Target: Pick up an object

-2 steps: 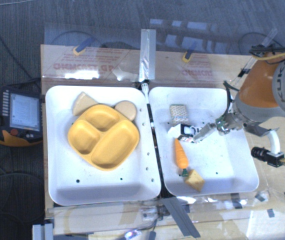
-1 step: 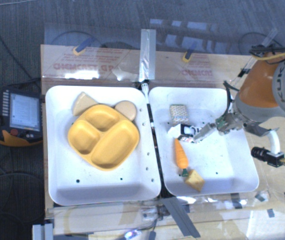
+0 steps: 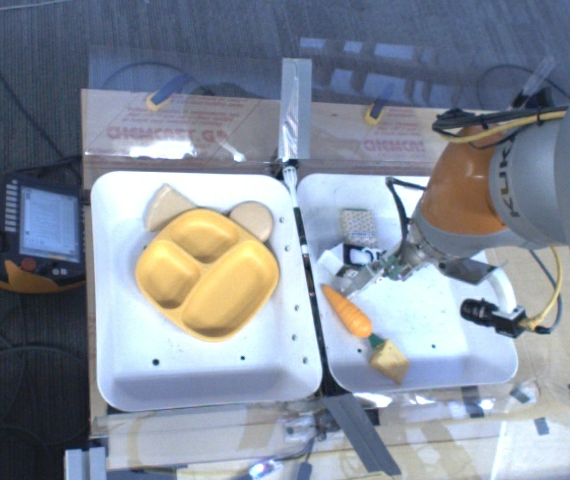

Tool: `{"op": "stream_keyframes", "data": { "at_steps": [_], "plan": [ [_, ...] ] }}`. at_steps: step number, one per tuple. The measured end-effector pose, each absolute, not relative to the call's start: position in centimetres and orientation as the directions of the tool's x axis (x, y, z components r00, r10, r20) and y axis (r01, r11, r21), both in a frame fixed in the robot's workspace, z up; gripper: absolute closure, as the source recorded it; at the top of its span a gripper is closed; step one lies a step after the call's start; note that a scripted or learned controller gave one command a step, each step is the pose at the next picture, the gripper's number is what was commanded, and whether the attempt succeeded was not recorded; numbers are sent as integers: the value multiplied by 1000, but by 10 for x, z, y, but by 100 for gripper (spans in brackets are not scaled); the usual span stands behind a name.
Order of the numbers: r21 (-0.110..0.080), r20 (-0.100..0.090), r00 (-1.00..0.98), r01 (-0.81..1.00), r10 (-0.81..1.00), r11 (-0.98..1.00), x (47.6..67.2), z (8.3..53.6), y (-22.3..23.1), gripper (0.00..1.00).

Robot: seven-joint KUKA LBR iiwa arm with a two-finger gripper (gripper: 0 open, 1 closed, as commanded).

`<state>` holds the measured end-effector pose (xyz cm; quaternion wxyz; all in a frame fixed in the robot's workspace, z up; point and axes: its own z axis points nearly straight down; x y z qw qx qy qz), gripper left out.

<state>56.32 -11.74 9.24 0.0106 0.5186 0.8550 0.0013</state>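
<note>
Bright even overhead light, soft shadows, slight blur

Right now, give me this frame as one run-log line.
arm: reaching into right bin | gripper: low, just above carrot | grasp: cannot tell | left bin: yellow divided plate

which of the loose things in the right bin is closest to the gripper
The orange carrot: its upper end lies just below the gripper. The patterned square block sits farther up, and the yellow wedge farther down.
</note>
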Motion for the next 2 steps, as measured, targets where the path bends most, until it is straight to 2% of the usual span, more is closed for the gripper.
{"op": "stream_keyframes", "data": {
  "at_steps": [1,2],
  "plan": [
    [0,0,-488,873,873,488,635,111,-136,0],
    [15,-16,-500,865,866,501,658,100,-113,0]
  ]
}}
